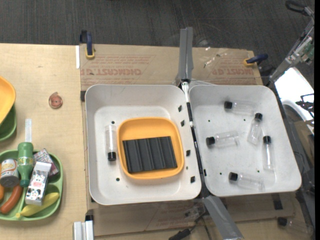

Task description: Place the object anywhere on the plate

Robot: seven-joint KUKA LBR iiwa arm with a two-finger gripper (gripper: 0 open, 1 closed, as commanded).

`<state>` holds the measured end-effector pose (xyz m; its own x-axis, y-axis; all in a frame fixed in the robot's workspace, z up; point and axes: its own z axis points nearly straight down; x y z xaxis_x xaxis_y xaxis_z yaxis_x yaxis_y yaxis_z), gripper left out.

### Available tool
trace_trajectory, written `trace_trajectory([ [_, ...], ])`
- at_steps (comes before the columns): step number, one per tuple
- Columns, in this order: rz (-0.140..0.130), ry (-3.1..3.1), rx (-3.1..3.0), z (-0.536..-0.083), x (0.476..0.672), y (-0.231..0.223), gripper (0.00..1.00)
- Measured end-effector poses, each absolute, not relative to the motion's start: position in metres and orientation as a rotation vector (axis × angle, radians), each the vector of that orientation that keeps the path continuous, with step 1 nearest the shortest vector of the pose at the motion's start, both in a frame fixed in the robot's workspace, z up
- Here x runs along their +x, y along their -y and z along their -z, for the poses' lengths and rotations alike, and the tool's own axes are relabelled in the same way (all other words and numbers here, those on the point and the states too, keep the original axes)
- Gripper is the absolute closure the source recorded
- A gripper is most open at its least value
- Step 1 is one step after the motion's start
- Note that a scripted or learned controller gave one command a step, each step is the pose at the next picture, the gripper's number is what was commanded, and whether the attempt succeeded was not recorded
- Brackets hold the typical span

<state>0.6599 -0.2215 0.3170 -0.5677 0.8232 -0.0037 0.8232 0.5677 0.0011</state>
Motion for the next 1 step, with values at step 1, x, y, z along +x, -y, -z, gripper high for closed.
trace_trajectory([
  [1, 0.001, -2.824, 1.371, -0.3959, 0.6007, 0.2216, 0.0],
])
